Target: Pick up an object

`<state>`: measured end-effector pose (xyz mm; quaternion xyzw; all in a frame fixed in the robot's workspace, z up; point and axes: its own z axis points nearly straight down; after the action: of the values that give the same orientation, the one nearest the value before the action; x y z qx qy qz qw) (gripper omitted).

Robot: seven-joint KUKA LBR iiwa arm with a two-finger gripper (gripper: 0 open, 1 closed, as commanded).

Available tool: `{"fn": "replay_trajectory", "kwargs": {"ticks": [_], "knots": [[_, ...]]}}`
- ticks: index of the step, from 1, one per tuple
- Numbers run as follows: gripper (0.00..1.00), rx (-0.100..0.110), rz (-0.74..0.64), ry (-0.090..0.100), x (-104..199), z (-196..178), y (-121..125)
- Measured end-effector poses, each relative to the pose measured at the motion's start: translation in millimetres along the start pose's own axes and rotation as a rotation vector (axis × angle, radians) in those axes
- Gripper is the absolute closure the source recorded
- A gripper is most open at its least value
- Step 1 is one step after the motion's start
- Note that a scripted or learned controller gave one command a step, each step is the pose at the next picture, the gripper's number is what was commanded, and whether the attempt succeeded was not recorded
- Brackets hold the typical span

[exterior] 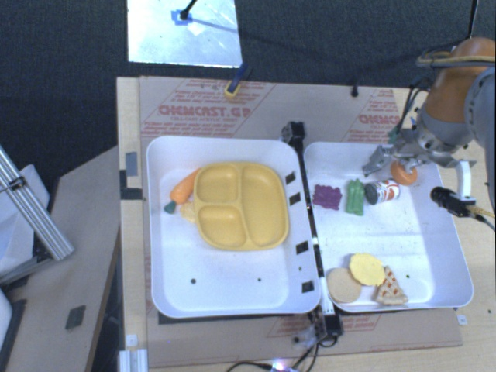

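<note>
- Nearest us, well below the claw [385, 163], lie a tan round cookie [343, 285], a yellow wavy chip [366, 269] and a toy pizza slice [390, 287].
- We cannot tell how wide the claw stands.
- Just beneath it rests a small silver can with a red label [383, 192]; a green plastic pickle [355, 197] and purple grape bunch [326, 197] sit to its left.
- We judge the lying can, our likeliest pick, may roll or squirt aside.
- An orange ball [404, 173] touching the claw could deflect it.

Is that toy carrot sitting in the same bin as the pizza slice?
No, the carrot lies in the left bin beside the yellow divided plate, while the pizza slice is in the right bin.
</note>
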<state>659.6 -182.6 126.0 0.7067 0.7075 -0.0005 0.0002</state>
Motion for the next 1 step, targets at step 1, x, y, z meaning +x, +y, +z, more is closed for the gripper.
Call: {"fn": "replay_trajectory", "kwargs": {"ticks": [1], "knots": [[0.00, 0.008, -0.001, 0.003, 0.1, 40.5, -0.3]]}}
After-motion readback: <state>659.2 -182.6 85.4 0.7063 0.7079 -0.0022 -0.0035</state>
